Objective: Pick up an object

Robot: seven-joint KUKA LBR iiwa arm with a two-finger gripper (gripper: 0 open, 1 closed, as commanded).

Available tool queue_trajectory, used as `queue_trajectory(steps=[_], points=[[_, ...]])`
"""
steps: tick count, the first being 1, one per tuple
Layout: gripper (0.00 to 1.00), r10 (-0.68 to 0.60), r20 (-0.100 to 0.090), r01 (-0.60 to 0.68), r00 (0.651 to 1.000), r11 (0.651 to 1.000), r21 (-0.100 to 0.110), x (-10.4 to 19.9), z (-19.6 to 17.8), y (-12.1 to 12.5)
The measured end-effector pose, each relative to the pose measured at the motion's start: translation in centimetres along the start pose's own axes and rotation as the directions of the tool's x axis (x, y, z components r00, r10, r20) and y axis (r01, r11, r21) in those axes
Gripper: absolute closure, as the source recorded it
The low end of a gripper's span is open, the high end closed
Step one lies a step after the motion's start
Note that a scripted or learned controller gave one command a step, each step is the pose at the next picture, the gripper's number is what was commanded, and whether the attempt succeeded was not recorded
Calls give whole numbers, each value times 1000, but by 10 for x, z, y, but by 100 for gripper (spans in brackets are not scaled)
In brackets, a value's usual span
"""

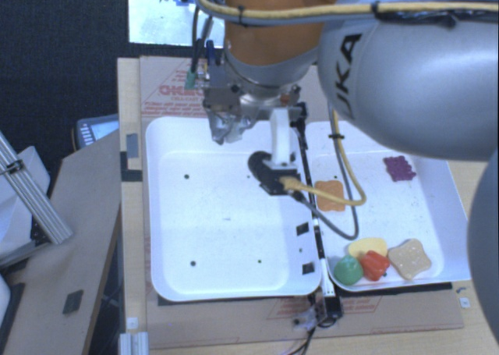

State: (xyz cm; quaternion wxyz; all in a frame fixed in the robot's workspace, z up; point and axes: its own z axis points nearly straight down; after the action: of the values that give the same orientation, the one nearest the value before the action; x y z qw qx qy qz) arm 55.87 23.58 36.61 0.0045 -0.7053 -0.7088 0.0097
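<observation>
In the camera view, the end effector hangs over the far side of the left shallow white bin. We see nothing in its grasp, and we cannot tell whether it is released or clenched.

Everything worth picking lies in the right shallow white bin. The flat orange square piece sits near the wall between the bins and is the closest candidate. We would move the end effector right across that wall, centre it over the piece, and come down squarely. The piece is thin, so we judge it needs a low, level approach.

The small purple knobbly piece lies alone farther right and looks like an easier target. At the near edge, a yellow rounded piece, a green ball, a red lumpy piece and a tan bread-slice-shaped piece are crowded together, touching or nearly so. We expect a grasp there to nudge the neighbouring pieces. The dividing wall is the main obstacle. Both bins rest on the tabletop.
</observation>
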Motion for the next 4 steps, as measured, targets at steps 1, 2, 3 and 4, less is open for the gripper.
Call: queue_trajectory(steps=[1,2,3,4], points=[[100,1,-12,-1,1000,999,-35,-2,-176,13],[100,6,1,-6,1000,1000,0,-21,-17,-22],[100,-1,-14,1,1000,999,-35,-2,-152,-15],[100,4,-3,-5,1000,1000,-9,-14,-8,-44]])
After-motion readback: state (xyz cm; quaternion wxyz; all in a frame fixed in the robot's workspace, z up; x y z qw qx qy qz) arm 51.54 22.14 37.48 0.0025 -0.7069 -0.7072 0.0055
